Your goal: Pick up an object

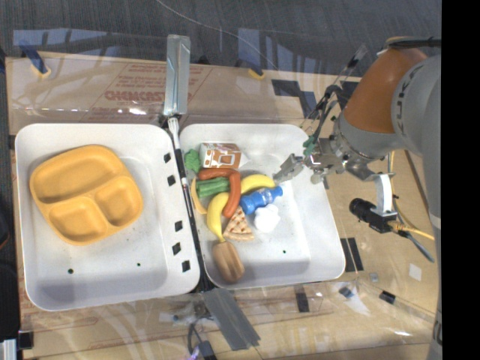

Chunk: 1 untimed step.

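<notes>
Toy food, with a banana [225,201] and blue bottle [261,199], crowds the right bin's [319,231] left side. The gripper [289,169] hovers beside it, grip state unclear. Left bin [45,276] holds 1 yellow tray [84,193]. The wooden surface [390,276] carries tape marks.

I see a yellow divided tray [84,192] lying in the left bin [45,283], toward its upper left. A metal bar [177,75] stands at the divider above the bins. The tan bench [97,81] shows clear plastic sheeting and black tape marks.
</notes>
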Each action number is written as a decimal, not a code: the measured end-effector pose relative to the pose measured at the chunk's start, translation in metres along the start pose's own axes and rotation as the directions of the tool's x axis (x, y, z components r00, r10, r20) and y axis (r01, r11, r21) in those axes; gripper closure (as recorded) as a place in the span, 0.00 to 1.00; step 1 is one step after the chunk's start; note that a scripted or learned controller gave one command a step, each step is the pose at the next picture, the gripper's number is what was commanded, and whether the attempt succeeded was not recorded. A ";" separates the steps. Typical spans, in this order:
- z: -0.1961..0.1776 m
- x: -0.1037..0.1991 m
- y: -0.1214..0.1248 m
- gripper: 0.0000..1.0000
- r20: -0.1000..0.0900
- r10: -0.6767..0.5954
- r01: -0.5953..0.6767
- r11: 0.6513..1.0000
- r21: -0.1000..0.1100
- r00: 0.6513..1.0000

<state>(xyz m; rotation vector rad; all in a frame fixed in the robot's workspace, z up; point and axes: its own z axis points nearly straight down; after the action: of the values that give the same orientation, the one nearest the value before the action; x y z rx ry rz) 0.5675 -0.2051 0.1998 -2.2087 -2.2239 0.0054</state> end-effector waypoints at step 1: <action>0.109 0.045 -0.002 0.00 0.001 0.175 -0.175 0.985 -0.003 0.985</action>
<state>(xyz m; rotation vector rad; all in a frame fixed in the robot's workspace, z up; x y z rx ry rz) 0.5646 -0.1602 0.0905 -2.3981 -2.0234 0.0040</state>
